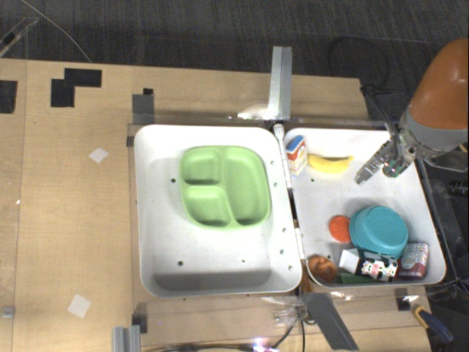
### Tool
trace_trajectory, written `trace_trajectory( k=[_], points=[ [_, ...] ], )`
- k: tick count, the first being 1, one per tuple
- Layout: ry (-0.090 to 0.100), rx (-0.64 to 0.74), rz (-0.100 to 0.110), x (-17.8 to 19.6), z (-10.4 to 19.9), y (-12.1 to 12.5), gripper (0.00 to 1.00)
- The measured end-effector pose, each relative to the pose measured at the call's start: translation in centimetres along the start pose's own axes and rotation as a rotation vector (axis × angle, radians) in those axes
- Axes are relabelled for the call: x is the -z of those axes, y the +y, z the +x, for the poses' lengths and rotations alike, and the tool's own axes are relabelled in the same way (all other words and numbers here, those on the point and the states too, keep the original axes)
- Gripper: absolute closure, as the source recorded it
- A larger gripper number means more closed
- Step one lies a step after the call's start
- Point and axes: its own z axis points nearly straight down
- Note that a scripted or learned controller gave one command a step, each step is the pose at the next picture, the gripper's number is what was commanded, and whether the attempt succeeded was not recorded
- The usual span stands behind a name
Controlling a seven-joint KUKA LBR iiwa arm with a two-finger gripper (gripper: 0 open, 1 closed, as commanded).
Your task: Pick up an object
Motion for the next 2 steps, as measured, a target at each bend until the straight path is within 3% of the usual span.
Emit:
trace_trajectory(
  k=[1, 2],
  points=[
    [0.004, -0.080, -0.002, 0.5, 2.5, 6.8, 1.00],
    [0.003, -0.184, 0.001, -0.1, -0.2, 11.6, 1.00]
  ],
)
